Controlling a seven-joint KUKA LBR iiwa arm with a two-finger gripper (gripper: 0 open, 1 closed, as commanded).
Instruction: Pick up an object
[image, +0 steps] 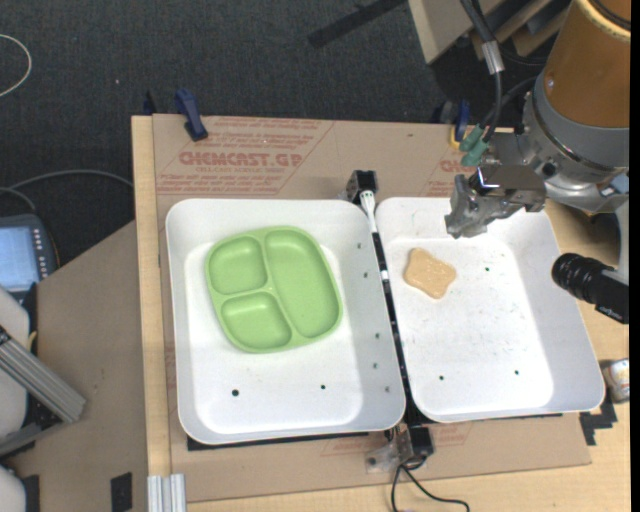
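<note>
I hold the claw (466, 224) above and right of the tan biscuit (430, 272), lining up a grab; its state I cannot tell.

A small tan object (430, 272), flat and shaped like a slice of toast with rounded corners, lies in the right white bin (520, 390), in its upper left part, near the divide between the two bins. It rests flat on the bin floor, turned a little askew, its surface pale brown and slightly darker along the edges.
</note>
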